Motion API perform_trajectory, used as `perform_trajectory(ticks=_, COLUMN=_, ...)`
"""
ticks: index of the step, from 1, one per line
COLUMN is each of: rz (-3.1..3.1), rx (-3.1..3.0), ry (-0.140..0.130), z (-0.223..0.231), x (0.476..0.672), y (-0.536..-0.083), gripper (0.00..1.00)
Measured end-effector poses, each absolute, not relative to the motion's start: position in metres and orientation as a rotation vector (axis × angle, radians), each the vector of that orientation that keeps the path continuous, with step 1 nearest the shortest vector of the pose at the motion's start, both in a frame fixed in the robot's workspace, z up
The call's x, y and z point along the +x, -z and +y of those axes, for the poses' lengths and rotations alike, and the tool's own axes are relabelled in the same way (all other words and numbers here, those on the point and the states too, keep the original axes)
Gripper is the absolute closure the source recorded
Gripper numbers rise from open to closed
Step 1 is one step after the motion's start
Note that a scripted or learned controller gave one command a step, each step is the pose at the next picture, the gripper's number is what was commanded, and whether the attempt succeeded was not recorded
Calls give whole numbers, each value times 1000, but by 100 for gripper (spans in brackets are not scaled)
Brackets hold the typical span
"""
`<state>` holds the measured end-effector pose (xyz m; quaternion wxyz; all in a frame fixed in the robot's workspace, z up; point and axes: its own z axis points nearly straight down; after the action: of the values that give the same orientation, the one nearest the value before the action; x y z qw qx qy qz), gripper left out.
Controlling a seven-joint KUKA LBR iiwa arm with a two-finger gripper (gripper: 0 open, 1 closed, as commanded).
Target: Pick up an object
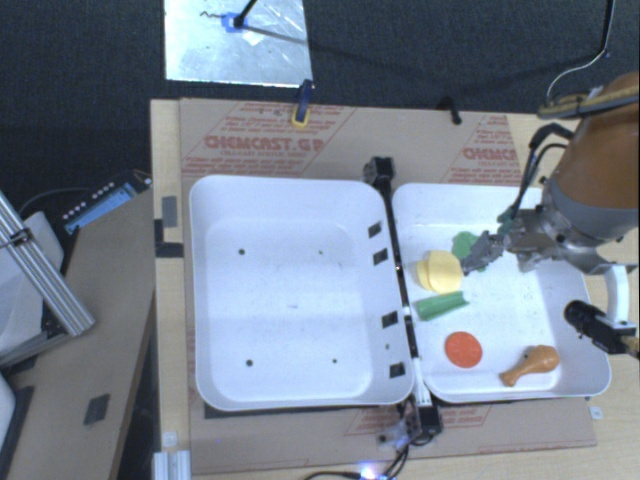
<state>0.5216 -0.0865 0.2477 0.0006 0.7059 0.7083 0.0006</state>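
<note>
The end effector (480, 252) hangs low in the right white bin (590, 373), between a green rounded piece (463, 241) and a pale yellow rounded object (438, 270). Whether it grips anything cannot be told. No object looks lifted yet; the pick is judged still pending.

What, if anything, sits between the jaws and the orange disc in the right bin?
The gripper sits by the yellow piece and a small green piece. The orange disc lies nearer the bin's front edge. A green stick lies between them, slightly left of the straight line, so it may be brushed. Otherwise the way looks open.
</note>
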Motion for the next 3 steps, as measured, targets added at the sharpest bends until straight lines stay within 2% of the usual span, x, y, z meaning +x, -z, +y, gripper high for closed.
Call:
perform_trajectory(ticks=1, rz=2220, rx=2222, ry=3, z=-140, x=574, y=-165, gripper=0)
perform_trajectory(ticks=2, rz=2234, rx=2212, ry=-1, z=-82, x=608, y=-80, gripper=0)
perform_trajectory(ticks=3, rz=2224, rx=2214, ry=-4, z=-86, x=609, y=-96, gripper=100)
